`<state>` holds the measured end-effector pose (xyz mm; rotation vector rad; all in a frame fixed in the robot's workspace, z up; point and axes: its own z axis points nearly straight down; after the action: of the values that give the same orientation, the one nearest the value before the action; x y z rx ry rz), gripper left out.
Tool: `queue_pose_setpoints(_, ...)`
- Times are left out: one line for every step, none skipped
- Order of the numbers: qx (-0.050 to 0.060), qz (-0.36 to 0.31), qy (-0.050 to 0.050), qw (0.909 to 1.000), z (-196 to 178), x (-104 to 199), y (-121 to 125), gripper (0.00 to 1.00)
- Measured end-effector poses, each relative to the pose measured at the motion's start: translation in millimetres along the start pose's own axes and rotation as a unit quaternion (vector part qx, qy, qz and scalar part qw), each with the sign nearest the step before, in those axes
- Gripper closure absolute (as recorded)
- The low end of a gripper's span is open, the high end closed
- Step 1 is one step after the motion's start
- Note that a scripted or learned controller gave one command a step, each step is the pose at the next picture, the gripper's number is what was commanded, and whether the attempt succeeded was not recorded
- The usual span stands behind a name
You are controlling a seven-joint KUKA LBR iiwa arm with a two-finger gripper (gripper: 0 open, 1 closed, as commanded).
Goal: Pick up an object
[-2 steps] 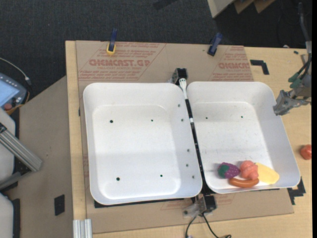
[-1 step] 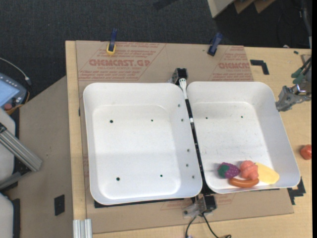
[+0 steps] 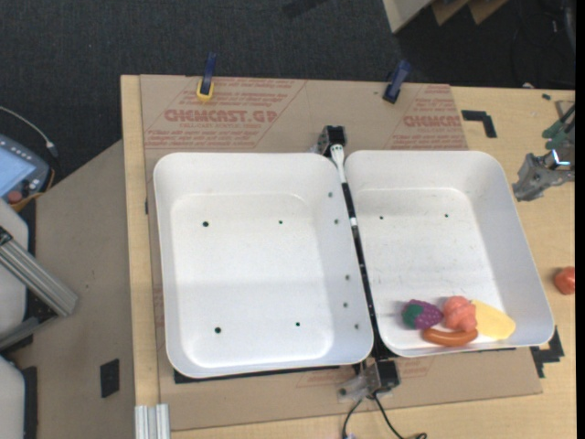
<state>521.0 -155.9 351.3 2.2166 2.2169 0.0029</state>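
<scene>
Dark carpet surrounds a wooden tabletop [image 3: 82,273] overlaid with printed cardboard [image 3: 274,108], where two shallow white bins sit side by side. At the cardboard's far edge, a yellow-and-blue clamp [image 3: 207,80] and a blue clamp [image 3: 397,81] pin the sheet down. Along the left half, the left bin [image 3: 183,181] shows bare white floor with a few dark dots. Across the black seam, the right bin [image 3: 484,190] holds a small cluster of toy food tucked into its near right corner: a purple grape bunch [image 3: 421,314], an orange-red sausage-shaped piece [image 3: 450,337] lying along the near wall, a lumpy salmon-pink piece [image 3: 460,311] and a pale yellow wedge [image 3: 494,321], all touching one another. They look like light, stiff, smooth plastic, likely to slip or skid if pinched off-centre; the grape bunch, at the cluster's open left side, appears the easiest to take across its bumpy body. At the tabletop's right edge the hand [image 3: 541,170] hangs well apart from the toys, outside the bin's far right corner; whether it is open or closed cannot be told. A small orange object [image 3: 564,281] lies near the right edge.
</scene>
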Motion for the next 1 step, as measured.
queue_pose_setpoints(-0.002,0.0,-0.001,1.0,-10.4,-0.2,0.8,1.0)
